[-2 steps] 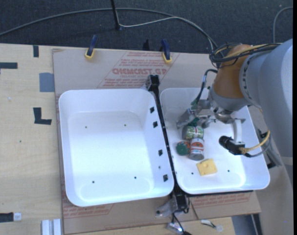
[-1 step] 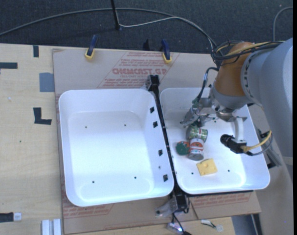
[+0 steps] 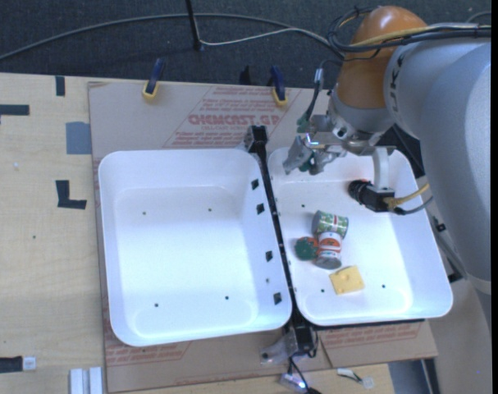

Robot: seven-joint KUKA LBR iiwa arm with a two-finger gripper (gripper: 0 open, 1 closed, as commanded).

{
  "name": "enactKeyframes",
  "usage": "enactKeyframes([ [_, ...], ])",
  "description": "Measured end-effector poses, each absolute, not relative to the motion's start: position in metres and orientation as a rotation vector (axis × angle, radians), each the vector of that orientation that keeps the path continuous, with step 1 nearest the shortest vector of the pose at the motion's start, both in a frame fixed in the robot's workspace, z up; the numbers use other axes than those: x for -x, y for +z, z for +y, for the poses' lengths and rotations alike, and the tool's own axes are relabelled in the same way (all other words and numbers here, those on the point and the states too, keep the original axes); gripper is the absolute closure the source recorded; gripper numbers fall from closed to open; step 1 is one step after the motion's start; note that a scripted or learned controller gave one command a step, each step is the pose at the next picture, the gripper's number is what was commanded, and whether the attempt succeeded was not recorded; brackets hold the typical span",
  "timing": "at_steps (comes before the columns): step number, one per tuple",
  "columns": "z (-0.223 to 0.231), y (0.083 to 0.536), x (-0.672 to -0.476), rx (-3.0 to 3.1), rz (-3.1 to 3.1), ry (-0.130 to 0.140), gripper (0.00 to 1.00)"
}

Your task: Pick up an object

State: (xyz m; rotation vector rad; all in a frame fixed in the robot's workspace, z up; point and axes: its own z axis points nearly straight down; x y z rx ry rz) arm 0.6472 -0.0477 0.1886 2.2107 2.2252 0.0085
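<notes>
Sitting side by side on the surface (image 3: pixel 35 245), two white bins differ in load: the left bin (image 3: pixel 183 253) is bare, while the right bin (image 3: pixel 396 269) holds a small can (image 3: pixel 330 224), a green round piece (image 3: pixel 304 249), a grey disc (image 3: pixel 328 258) and a yellow block (image 3: pixel 346 281). The can has a green, white and red label and lies on its side near the middle, long axis roughly left-right. The gripper (image 3: pixel 304 161) hangs over the right bin's far left corner, nothing seen between its fingers; open or closed, I cannot tell.

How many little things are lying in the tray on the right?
3 that I can see: a small can mid-bin, a green and grey piece touching it just below, and a yellow block nearer the front. The arm may hide others.
</notes>
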Motion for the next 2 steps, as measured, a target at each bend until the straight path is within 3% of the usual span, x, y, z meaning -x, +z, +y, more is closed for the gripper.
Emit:
enactKeyframes([
  [1,-0.035,0.184,-0.644,-2.176,2.267,-0.002,1.0],
  [2,-0.049,0.277,-0.655,-2.305,2.128,0.006,1.0],
])
